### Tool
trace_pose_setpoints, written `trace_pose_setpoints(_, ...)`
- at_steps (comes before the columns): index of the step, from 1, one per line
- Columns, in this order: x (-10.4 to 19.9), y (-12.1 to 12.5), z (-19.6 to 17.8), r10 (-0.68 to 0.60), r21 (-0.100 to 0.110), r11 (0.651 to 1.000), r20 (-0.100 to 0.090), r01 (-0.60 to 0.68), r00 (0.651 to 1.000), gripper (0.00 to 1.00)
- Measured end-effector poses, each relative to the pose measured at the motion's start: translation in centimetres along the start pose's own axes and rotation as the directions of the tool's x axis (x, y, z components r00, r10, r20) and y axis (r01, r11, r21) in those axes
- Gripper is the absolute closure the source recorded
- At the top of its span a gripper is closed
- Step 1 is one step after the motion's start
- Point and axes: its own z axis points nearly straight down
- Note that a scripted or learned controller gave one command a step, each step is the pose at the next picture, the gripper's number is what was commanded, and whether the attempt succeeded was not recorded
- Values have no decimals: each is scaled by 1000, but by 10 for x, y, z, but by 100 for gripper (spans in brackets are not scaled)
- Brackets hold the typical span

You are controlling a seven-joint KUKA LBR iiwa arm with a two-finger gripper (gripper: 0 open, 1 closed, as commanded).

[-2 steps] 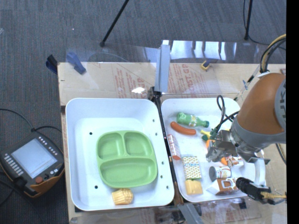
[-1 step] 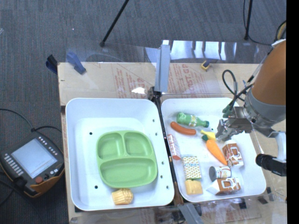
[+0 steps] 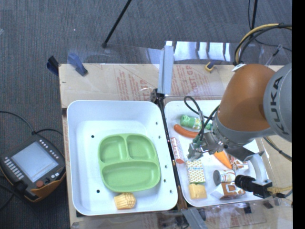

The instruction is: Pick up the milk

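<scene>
The milk [image 3: 232, 189] is a small white carton with orange-brown print, and you see it lying in the right bin [image 3: 177, 185], near the front right corner. Just left of it stands a small grey can [image 3: 220, 177], and further left lie a yellow block [image 3: 197, 191] and a checkered packet [image 3: 195, 171]. An orange carrot [image 3: 222, 158] lies just above the can, partly under the arm [image 3: 248, 104]. You find the gripper [image 3: 196, 148] low over the middle of the right bin, well apart from the milk, and I cannot tell how its fingers stand. Behind it lie a sausage [image 3: 184, 131] and a green bottle [image 3: 189, 122]. In the left bin [image 3: 78, 128] you see a green divided plate [image 3: 128, 162] and a yellow corn piece [image 3: 125, 201] in front of it.
</scene>
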Motion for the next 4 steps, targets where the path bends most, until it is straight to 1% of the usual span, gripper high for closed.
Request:
trace_pose_setpoints(1, 67, 8, 34, -173, -2, 985, 2, 173, 985, 100)
trace_pose_setpoints(2, 65, 8, 26, -166, 4, 986, 2, 166, 986, 100)
trace_pose_setpoints(3, 109, 17, 53, -391, -1, 920, 3, 391, 920, 100)
trace_pose_setpoints(4, 25, 0, 51, -444, -3, 896, 6, 444, 896, 100)
